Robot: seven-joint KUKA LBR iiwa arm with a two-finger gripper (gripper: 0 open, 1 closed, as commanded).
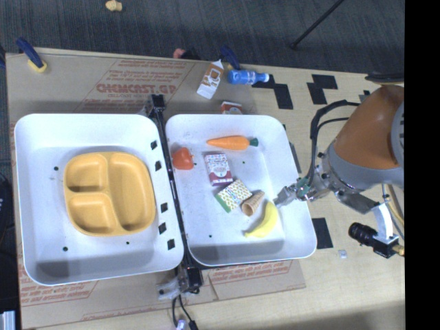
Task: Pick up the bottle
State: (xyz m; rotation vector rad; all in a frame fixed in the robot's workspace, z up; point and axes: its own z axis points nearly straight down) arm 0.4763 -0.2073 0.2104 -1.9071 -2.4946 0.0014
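Observation:
A small blue bottle with a pale cap lies on its side on the bench, beyond the far rim of the right bin. My gripper hangs low over that bin's right edge, just right of a yellow banana and far from the bottle. Nothing shows in its grasp. The grey arm with its orange band comes in from the right.
The right bin holds a carrot, a red tomato, a red-and-white box, a green-and-yellow box and an ice-cream cone. The left bin holds a yellow divided plate. A small carton lies near the bottle.

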